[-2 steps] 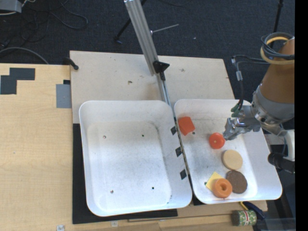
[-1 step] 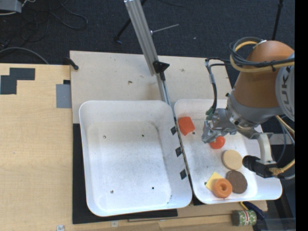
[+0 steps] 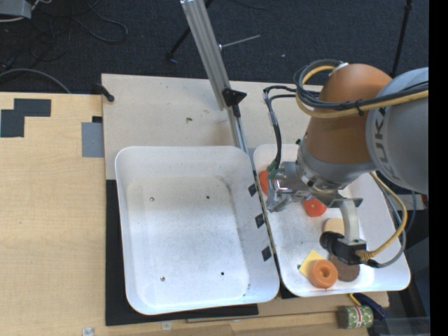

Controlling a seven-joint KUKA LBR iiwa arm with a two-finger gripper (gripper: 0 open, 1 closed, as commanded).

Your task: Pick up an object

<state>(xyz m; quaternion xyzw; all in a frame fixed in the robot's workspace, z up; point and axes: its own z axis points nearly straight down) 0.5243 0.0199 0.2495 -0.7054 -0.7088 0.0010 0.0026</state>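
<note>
Camera view: orange ring (image 3: 323,274) on a yellow piece (image 3: 309,260) at the right bin's (image 3: 392,280) near edge; red object (image 3: 313,206) farther back, beside the gripper (image 3: 276,196). Arm (image 3: 350,128) hangs over this bin. Left bin (image 3: 140,285) adjoins it. Gripper state: cannot tell.

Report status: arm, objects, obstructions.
Gripper low over right white bin, near its left wall. Orange ring-shaped object untouched near front. Arm covers much of bin.
</note>
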